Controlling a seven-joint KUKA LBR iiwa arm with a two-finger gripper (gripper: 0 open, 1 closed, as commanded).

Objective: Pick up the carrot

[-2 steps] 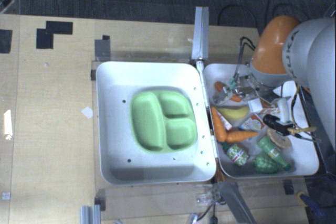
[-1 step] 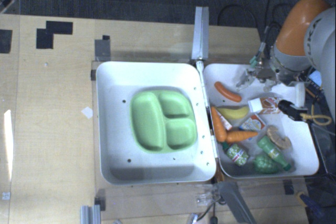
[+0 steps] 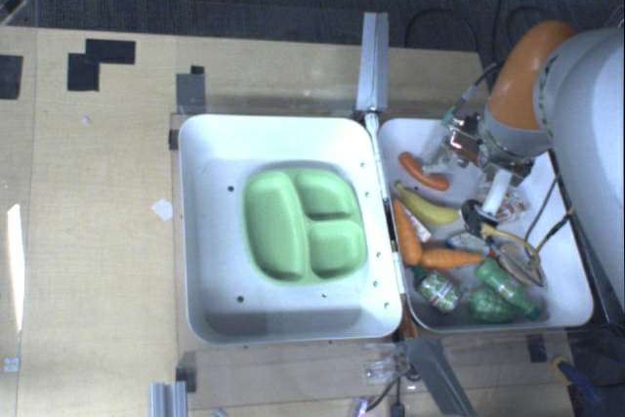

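An orange carrot [image 3: 452, 258] lies crosswise in the right bin [image 3: 576, 293], near its front. A second orange, carrot-like piece [image 3: 404, 231] runs along that bin's left wall, and the two meet at the near end. My gripper [image 3: 485, 173] hangs over the back middle of the right bin, above and to the right of the carrot. Nothing shows held in it.
A red sausage [image 3: 423, 172] and a yellow banana [image 3: 428, 206] lie left of the gripper. Two green bottles [image 3: 437, 291] [image 3: 502, 294] sit at the bin's front. The left bin [image 3: 210, 239] holds a green divided tray [image 3: 305, 224].
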